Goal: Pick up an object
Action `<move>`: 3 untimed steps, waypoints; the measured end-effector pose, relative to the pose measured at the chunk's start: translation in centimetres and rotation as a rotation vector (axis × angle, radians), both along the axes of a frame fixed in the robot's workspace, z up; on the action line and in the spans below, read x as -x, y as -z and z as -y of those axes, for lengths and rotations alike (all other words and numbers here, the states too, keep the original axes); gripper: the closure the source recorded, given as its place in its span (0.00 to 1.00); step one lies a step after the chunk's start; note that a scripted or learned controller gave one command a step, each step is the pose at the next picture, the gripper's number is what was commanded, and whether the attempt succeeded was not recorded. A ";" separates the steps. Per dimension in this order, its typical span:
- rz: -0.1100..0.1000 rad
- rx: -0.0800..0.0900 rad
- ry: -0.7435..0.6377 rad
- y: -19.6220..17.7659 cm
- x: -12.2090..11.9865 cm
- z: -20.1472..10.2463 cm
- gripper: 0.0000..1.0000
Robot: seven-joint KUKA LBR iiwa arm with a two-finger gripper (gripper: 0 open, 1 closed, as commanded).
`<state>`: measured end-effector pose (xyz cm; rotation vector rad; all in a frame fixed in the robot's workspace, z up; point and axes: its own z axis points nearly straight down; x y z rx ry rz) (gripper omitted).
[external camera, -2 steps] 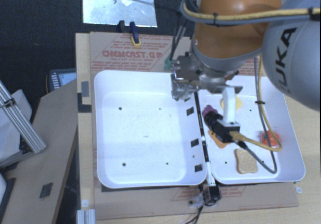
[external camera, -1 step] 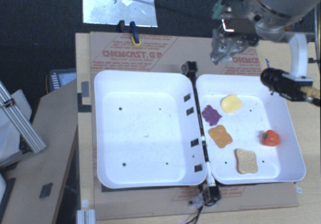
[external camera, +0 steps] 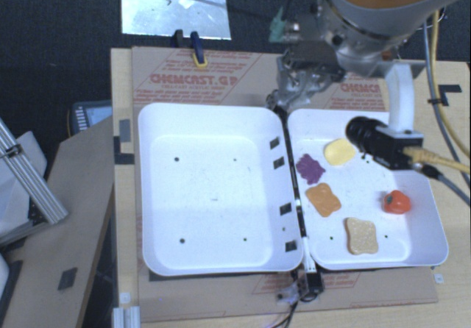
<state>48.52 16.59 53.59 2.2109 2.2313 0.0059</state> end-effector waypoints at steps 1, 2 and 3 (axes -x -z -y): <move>-0.001 0.000 0.000 0.1 -0.1 -5.1 1.00; 0.000 0.001 0.004 0.1 -3.4 -7.0 1.00; -0.001 0.001 0.004 0.1 -3.3 -6.9 0.00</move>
